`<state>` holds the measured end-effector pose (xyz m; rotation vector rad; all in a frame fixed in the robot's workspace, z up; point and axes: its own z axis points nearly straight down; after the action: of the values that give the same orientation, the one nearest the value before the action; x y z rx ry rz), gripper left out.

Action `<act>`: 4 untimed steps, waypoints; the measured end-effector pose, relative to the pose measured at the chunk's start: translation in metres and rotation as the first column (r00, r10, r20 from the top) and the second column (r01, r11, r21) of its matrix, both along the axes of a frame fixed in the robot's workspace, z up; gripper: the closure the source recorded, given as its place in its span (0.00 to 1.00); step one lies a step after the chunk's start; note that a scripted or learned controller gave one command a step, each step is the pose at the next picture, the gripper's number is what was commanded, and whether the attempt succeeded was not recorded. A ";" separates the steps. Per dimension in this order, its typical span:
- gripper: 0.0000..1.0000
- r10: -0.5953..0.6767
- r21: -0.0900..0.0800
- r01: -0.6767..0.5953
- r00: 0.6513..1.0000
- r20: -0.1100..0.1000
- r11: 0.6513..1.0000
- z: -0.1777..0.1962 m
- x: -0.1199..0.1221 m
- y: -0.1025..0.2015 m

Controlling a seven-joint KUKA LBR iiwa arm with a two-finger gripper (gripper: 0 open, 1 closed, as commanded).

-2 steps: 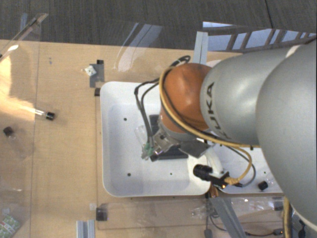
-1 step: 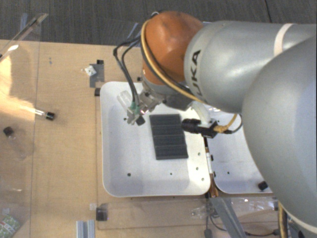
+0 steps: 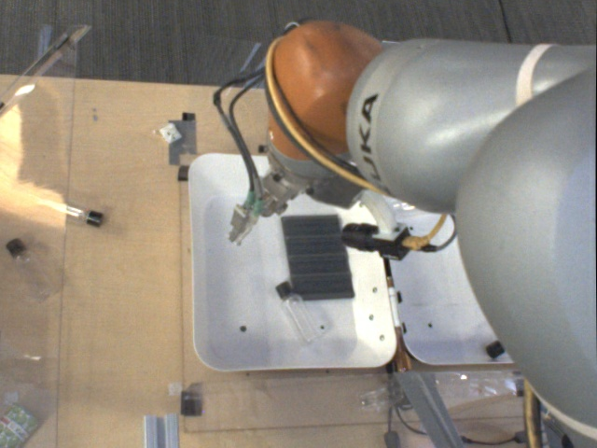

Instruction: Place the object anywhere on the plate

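A dark ribbed plate (image 3: 318, 256) lies flat in the middle of the left white bin (image 3: 216, 334). A small clear tube with a black cap (image 3: 300, 312) lies on the bin floor, touching the plate's near left corner, cap end against the plate. My gripper (image 3: 241, 224) hangs over bare bin floor to the left of the plate's far corner, well apart from the tube. I see nothing held in it. The large grey and orange arm covers the bin's far right part.
The right bin (image 3: 448, 339) adjoins the left one and holds a small black piece (image 3: 494, 350) near its front. Out on the wooden bench at left lie a capped tube (image 3: 86, 216) and a small dark item (image 3: 14, 247).
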<state>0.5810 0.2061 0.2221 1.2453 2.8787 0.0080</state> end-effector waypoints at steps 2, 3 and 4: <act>0.00 0.175 0.000 -0.175 0.985 0.002 0.985 0.040 -0.051 -0.003; 0.00 -0.013 -0.001 0.013 1.000 0.000 1.000 -0.126 -0.086 0.024; 1.00 -0.012 0.004 0.012 1.000 0.005 1.000 -0.115 -0.084 0.025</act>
<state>0.4973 0.2312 0.1073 1.2614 2.8686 0.0160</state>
